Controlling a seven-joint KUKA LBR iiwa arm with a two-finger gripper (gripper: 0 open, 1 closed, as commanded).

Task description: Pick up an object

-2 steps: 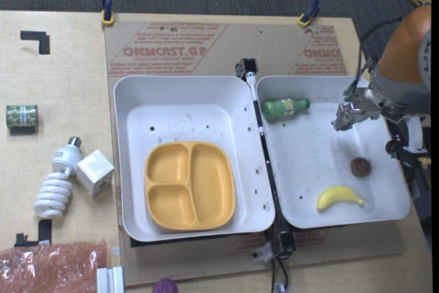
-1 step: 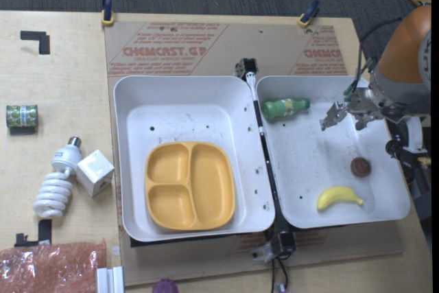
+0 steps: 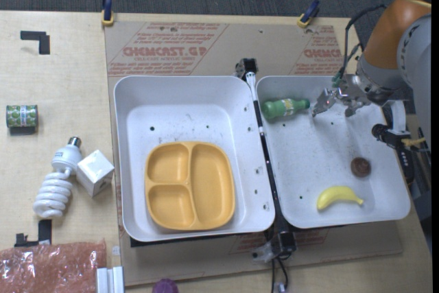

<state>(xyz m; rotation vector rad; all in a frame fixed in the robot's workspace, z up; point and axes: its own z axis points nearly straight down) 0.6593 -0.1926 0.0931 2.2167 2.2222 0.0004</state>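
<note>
Tool (image 3: 328, 101) is seen near the right bin's (image 3: 384, 215) back edge, just beside the bottle (image 3: 285, 107); whether it's released or clenched can't be told, honestly. The bottle, lying on its side by the back left corner, looks like the target. It's probably best approached across its round green body, since smooth plastic could roll. The curved yellow banana (image 3: 339, 197) sits near the front edge, a small brown disc (image 3: 360, 166) toward the right edge.

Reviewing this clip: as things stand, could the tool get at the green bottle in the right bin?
Probably yes. The green bottle lies on its side near the back of the right bin, with the tool just beside its cap end. Nothing sits between them; the banana and brown disc lie well off.
</note>
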